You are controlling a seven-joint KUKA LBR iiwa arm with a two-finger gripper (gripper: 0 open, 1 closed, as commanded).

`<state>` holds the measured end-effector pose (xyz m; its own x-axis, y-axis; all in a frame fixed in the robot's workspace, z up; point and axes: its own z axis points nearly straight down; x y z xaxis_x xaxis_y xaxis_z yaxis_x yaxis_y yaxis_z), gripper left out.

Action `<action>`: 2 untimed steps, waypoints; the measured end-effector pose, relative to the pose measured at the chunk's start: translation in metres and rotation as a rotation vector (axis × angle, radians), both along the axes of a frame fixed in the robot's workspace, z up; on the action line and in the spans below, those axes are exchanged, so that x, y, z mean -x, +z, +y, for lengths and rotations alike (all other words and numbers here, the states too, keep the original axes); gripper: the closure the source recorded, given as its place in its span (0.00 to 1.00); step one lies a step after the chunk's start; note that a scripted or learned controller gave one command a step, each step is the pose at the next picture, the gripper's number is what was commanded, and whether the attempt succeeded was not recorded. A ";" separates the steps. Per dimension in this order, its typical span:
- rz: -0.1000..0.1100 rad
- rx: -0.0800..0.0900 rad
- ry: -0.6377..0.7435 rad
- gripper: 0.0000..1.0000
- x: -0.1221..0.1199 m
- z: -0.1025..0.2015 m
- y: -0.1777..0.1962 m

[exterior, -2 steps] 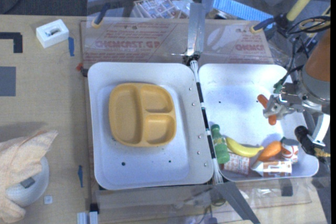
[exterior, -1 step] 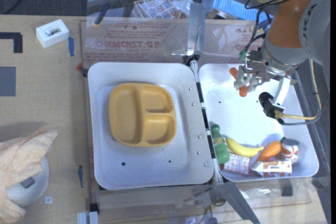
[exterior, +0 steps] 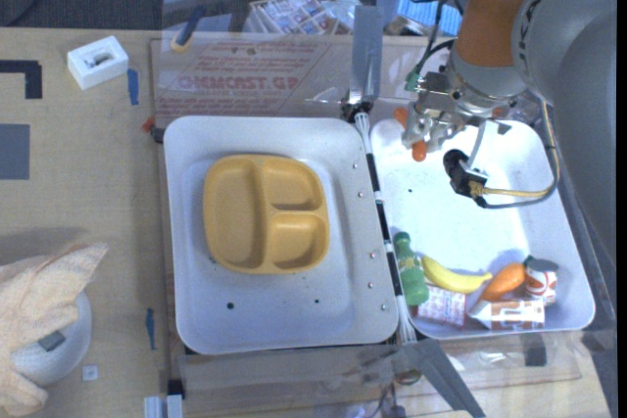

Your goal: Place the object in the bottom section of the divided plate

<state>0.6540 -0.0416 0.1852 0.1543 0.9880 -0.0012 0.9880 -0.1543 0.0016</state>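
The yellow divided plate (exterior: pixel 217 173) lies in the left white bin (exterior: pixel 186 308), with one long section on its left and two smaller ones on its right. My gripper (exterior: pixel 424 130) hangs over the top-left corner of the right bin (exterior: pixel 549 210), well right of the plate. A small orange piece (exterior: pixel 419 152) shows just under the gripper, and whether it is held is unclear. Along the right bin's front edge lie a green bottle (exterior: pixel 409 271), a banana (exterior: pixel 453 275), an orange carrot-like toy (exterior: pixel 506 280) and a red-and-white carton (exterior: pixel 509 312).
A divider rail (exterior: pixel 377 201) separates the two bins. A black cable loop (exterior: pixel 465 179) dangles from the wrist into the right bin. A cardboard sheet (exterior: pixel 245 83) lies behind the left bin, and a beige cloth (exterior: pixel 44 294) sits at the far left.
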 end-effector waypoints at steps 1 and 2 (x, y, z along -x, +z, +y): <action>0.000 0.000 0.044 1.00 -0.013 0.062 0.000; 0.004 -0.001 0.339 1.00 0.032 0.156 -0.007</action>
<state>0.6215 0.1142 0.1780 -0.1833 0.9831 0.0003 0.9831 0.1833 -0.0020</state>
